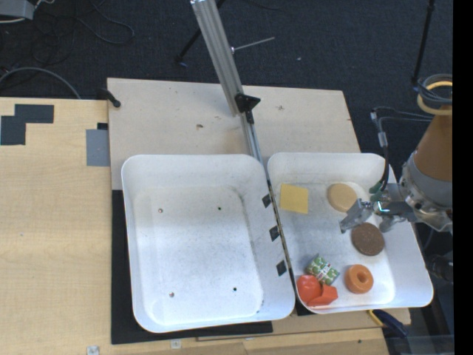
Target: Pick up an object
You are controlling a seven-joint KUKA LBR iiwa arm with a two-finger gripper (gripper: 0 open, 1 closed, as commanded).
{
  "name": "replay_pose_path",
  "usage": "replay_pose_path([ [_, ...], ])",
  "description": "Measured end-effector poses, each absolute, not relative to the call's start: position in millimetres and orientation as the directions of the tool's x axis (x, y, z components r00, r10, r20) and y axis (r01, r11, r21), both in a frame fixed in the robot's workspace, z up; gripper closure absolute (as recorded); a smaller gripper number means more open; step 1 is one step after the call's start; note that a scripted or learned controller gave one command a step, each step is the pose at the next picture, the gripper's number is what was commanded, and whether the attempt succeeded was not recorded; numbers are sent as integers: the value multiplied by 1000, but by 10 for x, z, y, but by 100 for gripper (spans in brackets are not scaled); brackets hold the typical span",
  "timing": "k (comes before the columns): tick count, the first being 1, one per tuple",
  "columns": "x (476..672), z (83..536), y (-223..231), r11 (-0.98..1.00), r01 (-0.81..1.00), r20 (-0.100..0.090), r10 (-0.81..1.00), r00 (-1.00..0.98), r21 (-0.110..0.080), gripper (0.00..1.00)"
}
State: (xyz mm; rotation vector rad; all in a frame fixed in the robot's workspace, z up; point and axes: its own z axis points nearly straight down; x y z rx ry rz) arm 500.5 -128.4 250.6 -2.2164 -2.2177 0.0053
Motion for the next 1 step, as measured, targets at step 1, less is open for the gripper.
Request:
replay_pose_path([
  [1, 5010, 2520, -1292, -2, 1000, 1, 1000, 2, -3, 0],
])
